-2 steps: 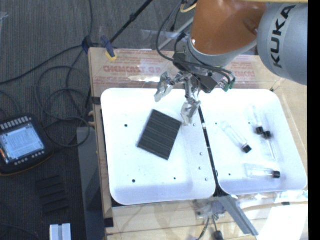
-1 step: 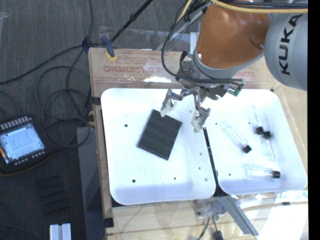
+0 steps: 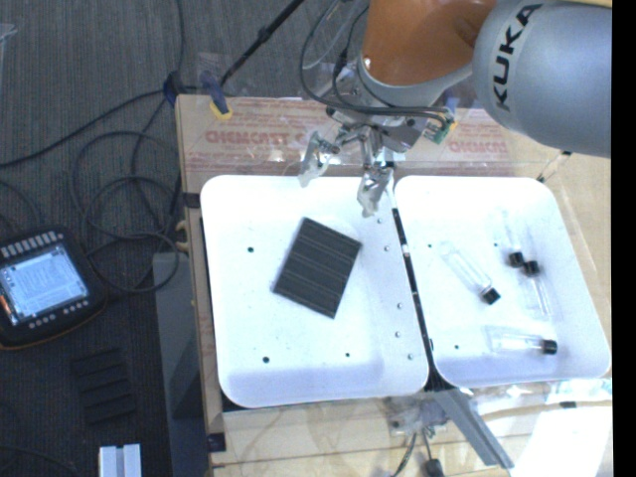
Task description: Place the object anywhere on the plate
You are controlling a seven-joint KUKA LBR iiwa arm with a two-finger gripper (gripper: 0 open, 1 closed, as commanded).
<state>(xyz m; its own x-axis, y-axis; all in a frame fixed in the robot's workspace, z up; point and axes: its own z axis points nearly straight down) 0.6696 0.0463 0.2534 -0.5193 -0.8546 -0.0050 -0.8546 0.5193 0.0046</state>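
OK, from the camera view I'm seeing the arm (image 3: 517,48) coming in from top right, orange band above the wrist, w/ the gripper (image 3: 344,175) hanging over the far edge of the left bin (image 3: 229,366). The claw is standing wide apart: one finger (image 3: 314,157) is sitting out toward the left, the other finger (image 3: 374,189) is hanging lower, just beside the seam between the bins. Nothing is sitting between them, so it's gripping nothing, and I can't tell whether the lower tip is touching the bin floor.

The plate (image 3: 318,266), a dark ribbed rectangle, is lying tilted near the middle of the left bin, near the gripper but apart from it.

In the right bin (image 3: 576,227) I'm counting clear tubes w/ black caps: one tube (image 3: 467,271) lying diagonally near the bin's left side, another tube (image 3: 519,342) lying near the front edge, and a pair of tubes (image 3: 522,256) farther right, too faint to separate properly. All are well apart from the plate.

A pendant (image 3: 40,286) is lying on the floor at left.
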